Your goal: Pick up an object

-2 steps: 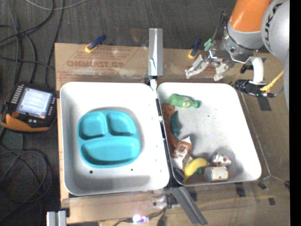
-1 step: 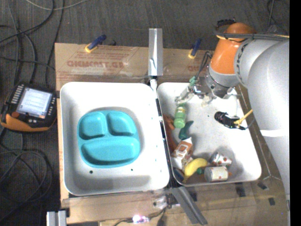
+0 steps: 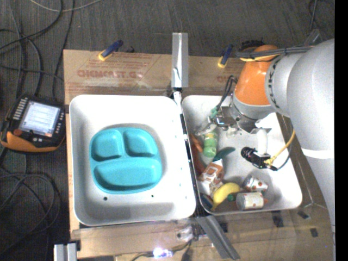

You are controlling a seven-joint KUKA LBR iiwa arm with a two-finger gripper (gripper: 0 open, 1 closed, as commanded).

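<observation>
The pincer point(image 3: 209, 125) is hanging low in the right bin point(image 3: 288, 192), right above a green bottle point(image 3: 209, 145); can't tell its state. A banana point(image 3: 224, 192) is sitting further below.

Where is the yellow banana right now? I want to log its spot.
The yellow banana lies in the right-hand white bin, near its front edge, between a small red-and-white carton and a grey can.

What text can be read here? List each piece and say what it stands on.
Faded red lettering on the brown cardboard sheet behind the bins: too blurred to read.
Lit screen of the orange-and-black handheld pendant: too small to read.
Labels on the small white-and-red carton and the two cans: illegible.
</observation>
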